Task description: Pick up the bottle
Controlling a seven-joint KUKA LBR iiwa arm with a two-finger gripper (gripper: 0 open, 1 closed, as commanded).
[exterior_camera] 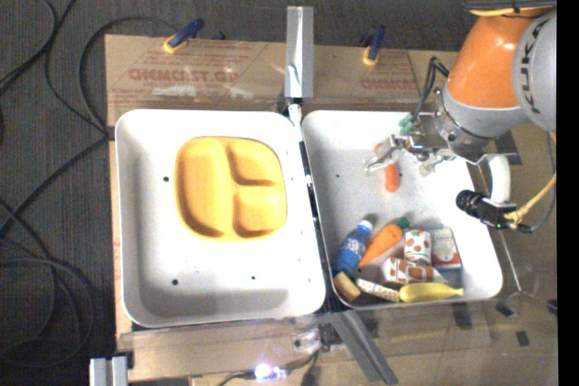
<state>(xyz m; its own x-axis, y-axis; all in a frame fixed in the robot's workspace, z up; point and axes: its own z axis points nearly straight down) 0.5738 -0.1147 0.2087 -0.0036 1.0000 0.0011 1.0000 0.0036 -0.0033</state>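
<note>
Here the gripper (391,154) hangs over the upper middle part of the right bin (344,136), and whether it is released or clenched I cannot tell. A small orange piece (391,177) lies just beneath it on the bin floor. The bottle (353,248), blue with a white cap, lies tilted below the gripper and a little to its left, near the bin's lower left corner, well apart from the gripper. Just right of the bottle lies a carrot (384,242), then small cartons (427,254) and a banana (429,292). Far to the gripper's left, the left bin (145,221) bears a yellow divided tray (232,186).
</note>
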